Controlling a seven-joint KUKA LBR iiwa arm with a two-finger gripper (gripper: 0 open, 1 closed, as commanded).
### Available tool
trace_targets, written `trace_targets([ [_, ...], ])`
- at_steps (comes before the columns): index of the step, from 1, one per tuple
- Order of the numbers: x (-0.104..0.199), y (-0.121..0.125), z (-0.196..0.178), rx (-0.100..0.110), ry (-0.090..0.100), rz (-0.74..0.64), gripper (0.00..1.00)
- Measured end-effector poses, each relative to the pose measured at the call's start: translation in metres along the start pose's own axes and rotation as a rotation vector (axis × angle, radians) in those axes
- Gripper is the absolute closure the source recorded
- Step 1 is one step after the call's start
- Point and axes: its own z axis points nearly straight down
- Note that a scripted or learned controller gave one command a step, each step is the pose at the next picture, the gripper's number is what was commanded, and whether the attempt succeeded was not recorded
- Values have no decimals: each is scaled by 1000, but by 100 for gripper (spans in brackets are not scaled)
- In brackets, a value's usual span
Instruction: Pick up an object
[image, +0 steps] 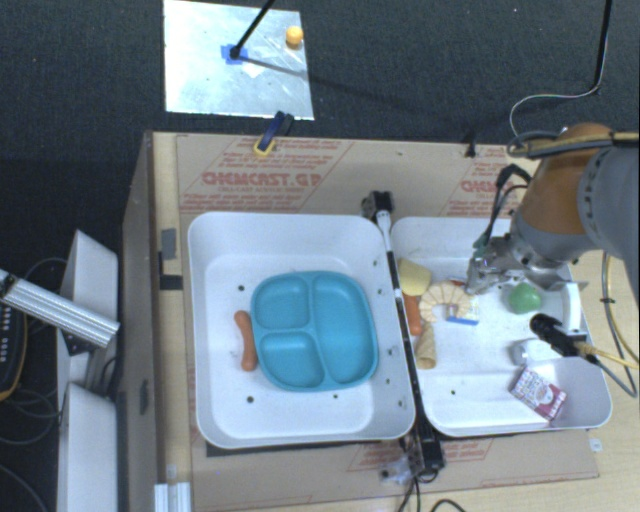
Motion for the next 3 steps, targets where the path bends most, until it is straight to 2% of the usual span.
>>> trace_targets([
  [1,1,0,0,0,1,0,0],
  [2,21,-16,21,1,2,-2,0],
  [3,21,-15,10,-2,2,-3,100],
])
